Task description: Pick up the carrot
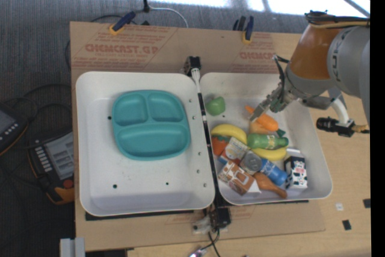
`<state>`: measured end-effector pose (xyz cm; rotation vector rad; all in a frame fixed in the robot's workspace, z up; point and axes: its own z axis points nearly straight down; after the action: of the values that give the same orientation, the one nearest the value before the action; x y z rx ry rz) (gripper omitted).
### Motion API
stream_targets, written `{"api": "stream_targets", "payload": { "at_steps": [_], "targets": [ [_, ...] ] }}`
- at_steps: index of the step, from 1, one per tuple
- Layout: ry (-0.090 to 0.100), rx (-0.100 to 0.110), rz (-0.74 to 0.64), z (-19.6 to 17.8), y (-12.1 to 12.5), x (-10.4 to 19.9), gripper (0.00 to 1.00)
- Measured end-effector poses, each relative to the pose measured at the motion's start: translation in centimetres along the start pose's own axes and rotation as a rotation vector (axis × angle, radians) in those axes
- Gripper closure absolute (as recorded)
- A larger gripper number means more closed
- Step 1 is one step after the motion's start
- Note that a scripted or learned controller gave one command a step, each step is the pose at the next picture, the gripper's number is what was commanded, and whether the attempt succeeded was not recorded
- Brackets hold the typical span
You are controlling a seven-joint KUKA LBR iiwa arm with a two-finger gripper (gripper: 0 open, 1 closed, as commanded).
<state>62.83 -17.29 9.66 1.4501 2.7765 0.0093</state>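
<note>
The carrot (265,124) lies in the right bin (319,156), just above the green bottle (268,141), which serves as the landmark in the heap of toy food. The gripper (269,106) hangs directly above the carrot's upper end, its slim fingers pointing down and left, their tips at or very near the orange surface; whether the jaws are spread or pinched cannot be told, and nothing is clearly seen between them. Left of the bottle sits a banana (229,131), and further up and left a green apple (215,105). Below the bottle lie a small milk carton (295,172) and a brown chicken drumstick (270,184). Far left of the bottle, in the other bin (96,186), rests a teal divided plate (151,123).
</note>
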Motion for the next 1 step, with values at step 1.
{"api": "stream_targets", "payload": {
  "at_steps": [1],
  "targets": [
    [-0.018, -0.003, -0.820, 0.44, 1.25, 6.01, 1.00]
  ]
}}
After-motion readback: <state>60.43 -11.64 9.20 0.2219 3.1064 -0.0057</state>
